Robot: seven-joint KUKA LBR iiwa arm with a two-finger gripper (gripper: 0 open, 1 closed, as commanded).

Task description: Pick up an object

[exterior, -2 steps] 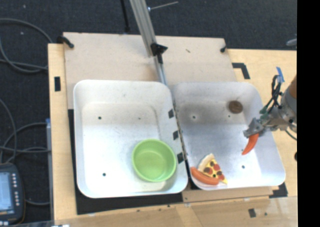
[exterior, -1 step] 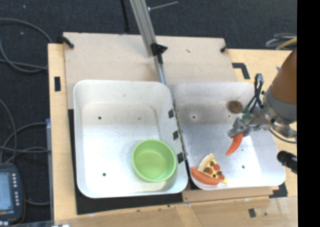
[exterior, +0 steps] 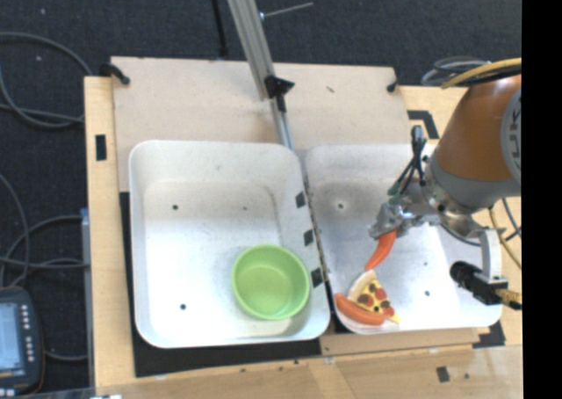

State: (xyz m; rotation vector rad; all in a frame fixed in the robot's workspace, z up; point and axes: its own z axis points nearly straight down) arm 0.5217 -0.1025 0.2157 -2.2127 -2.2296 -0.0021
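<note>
1. My gripper (exterior: 386,228) sits in the right bin (exterior: 351,182), fingers clamped on the top end of an orange carrot (exterior: 380,251), which hangs down tilted.
2. Just below it, a toy pizza slice (exterior: 372,295) and a red sausage (exterior: 358,310) crowd the front edge.
3. A green bowl (exterior: 270,280) sits in the left bin (exterior: 176,177), well apart.

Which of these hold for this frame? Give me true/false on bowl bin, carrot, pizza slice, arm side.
1. The round green plastic bowl sits in the right white bin. False: it is in the left white bin.
2. A thin orange carrot-shaped toy hangs right under the hand. True.
3. The toy pizza slice lies near the front edge of the right white bin. True.
4. The arm enters from the left. False: from the right.
</note>
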